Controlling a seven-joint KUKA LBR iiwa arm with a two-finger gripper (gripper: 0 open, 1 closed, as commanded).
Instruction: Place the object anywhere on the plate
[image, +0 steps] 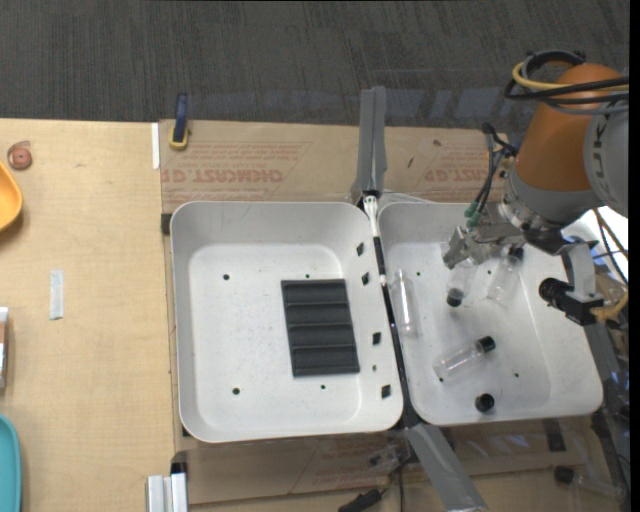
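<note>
- Vials are seen in the right bin (560, 400): a clear plastic vial (462, 358) with a black cap lies nearest, likely light, stiff and slippery; its middle is judged the best hold.
- A dark ribbed plate (320, 327), flat and rectangular, is set in the left bin (200, 330).
- Farther back, the gripper (480, 262) is hung over another vial (457, 295); how the jaws stand cannot be told.

Even, fairly bright overhead light, no hard shadows. White bins (200, 300) run close to overexposed; inner walls show only soft grey shading. Black plate (319, 327) keeps its rib detail. Small blown-out white patch at right, beside the arm (570, 140). Clear vials (465, 358) are low contrast against the white. Overall slightly soft and grainy; dark floor (250, 60) at top is dim, tabletop (80, 250) evenly lit.
</note>
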